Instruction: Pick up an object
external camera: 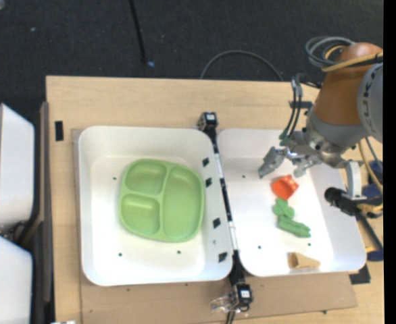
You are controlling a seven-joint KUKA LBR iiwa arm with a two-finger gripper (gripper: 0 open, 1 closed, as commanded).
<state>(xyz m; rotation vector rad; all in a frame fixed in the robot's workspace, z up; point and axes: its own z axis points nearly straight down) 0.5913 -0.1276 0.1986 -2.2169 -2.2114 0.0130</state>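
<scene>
Bench: two shallow white bins side by side on a wooden top, with the arm (343,100) leaning in from the right.
Left bin: (96,147) it holds a green divided plate (162,200), lying flat, well apart from any of the action.
Right bin: (252,154) this is where things are happening, with three small pieces scattered toward its right half.
Red piece: (285,187) a small orange-red object sits on the bin floor just below the gripper, nearest of the three to it.
Green piece: (291,219) a long green thing, maybe a toy vegetable, lies just below the red one, close to touching it.
Tan piece: (303,261) a small wedge rests near the bin's front edge, away from the other two.
Gripper: (287,162) it hangs over the upper middle of the right bin with its fingers splayed apart, one reaching left and one toward the right, and nothing between them.
Contact: I can't tell from this slant whether the fingertips are at floor level or above it; they look just above and to the upper side of the red piece, not around it.
Progress: nothing lifted yet, all three pieces lie on the bin floor, so the pick itself is all ahead.
What's left: my guess is the red piece is the target, so the gripper would need to settle over it, close, and lift.
Risk: the green piece sits so near that a finger could nudge it.
</scene>
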